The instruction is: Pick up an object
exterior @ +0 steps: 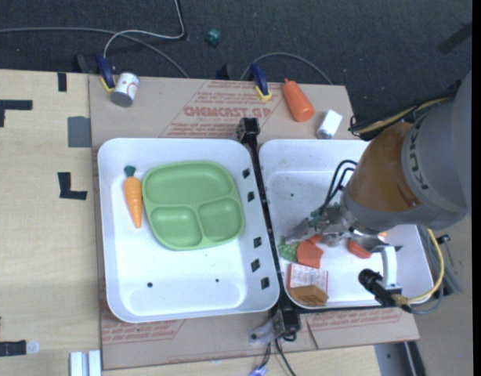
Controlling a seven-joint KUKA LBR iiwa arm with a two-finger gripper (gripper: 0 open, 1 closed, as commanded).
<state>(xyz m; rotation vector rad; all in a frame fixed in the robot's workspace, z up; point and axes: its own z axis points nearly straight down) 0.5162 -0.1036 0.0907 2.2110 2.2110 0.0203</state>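
Note:
My gripper (309, 232) hangs low over the left part of the right bin (303, 171). Just below it lies a small red-orange block (309, 252), with a green item (288, 251) beside it on the left. Whether the gripper touches either one is unclear. A red-and-white packet on a brown block (308, 283) sits near the bin's front wall. Another orange piece (359, 248) peeks out under the wrist on the right. The arm hides the bin's right half.
The left bin (115, 233) holds a green divided plate (193, 204) and a toy carrot (133, 198). Behind the bins on the cardboard lie an orange bottle (298, 101), a small white piece (330, 123) and a can (126, 88).

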